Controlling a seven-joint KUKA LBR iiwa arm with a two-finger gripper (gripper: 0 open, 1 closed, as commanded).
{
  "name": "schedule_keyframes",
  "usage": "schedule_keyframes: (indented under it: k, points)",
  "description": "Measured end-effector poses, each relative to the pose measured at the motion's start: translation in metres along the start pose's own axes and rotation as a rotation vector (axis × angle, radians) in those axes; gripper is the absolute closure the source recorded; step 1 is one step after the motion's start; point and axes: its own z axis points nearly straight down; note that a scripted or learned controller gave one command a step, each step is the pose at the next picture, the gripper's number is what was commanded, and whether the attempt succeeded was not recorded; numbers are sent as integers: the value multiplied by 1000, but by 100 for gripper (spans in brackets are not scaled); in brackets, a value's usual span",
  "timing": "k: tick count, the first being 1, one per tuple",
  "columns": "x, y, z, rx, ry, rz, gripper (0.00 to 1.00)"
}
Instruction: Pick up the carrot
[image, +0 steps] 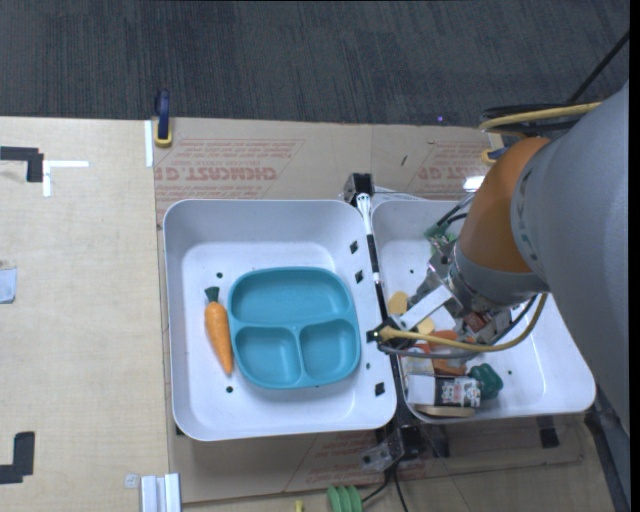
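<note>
The carrot (218, 334), orange with a small green top, lies lengthwise in the left bin (262, 212), against the left side of a teal divided plate (296, 326). Its green end points to the far side. My gripper (443, 318) is low over the right bin (562, 388), well to the right of the carrot and across the wall between the bins. The grey and orange wrist hides most of the gripper. Nothing of the carrot is near it.
Under and around the gripper the right bin holds several small items: a yellowish piece (398, 302), an orange-red piece (438, 342), a green toy (487, 378) and a small box (456, 391). Cables loop off the wrist. Cardboard lies under both bins.
</note>
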Motion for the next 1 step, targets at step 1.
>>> schedule_keyframes:
  k: [1]
  points:
    - [-13, 57, 0, -2, 2, 77, 0]
